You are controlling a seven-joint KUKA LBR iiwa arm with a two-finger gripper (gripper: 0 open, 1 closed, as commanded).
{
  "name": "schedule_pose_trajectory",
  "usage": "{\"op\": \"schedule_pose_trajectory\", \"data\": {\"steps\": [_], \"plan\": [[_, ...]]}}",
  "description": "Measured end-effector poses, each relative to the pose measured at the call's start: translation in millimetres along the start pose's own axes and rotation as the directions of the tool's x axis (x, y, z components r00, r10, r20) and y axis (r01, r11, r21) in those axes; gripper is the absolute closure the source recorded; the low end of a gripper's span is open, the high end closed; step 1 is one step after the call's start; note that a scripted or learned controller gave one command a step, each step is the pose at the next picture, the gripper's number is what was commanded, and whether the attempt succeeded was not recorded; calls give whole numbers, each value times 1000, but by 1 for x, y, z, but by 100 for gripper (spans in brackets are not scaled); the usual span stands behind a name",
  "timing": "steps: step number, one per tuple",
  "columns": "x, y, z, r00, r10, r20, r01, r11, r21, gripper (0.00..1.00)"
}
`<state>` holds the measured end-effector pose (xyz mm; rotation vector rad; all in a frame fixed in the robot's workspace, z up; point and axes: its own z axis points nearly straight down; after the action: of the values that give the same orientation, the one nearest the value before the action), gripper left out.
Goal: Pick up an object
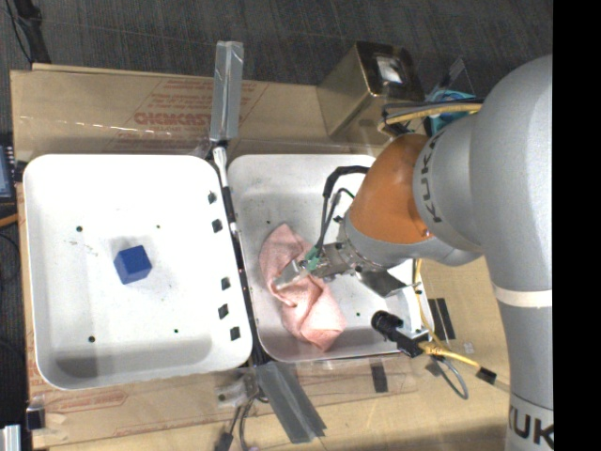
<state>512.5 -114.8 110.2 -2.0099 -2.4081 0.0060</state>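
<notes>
Gripper [308, 267] down on the crumpled pink cloth [299, 289] in the right-hand white bin [282, 172], fingertips buried in folds, so whether they are parted or closed I cannot tell. Best play, I'd judge: pinch a thick ridge and lift straight up. Small blue cube [133, 263] sits well apart in the left white bin [56, 186]. The near bin wall crowds the wrist.
</notes>
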Motion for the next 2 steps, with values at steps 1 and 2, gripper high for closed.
{"op": "schedule_pose_trajectory", "data": {"steps": [1,2], "plan": [[2,9,19,992,-127,-1,127,992,-2,0],[2,9,9,991,-131,-2,131,991,0,100]]}}
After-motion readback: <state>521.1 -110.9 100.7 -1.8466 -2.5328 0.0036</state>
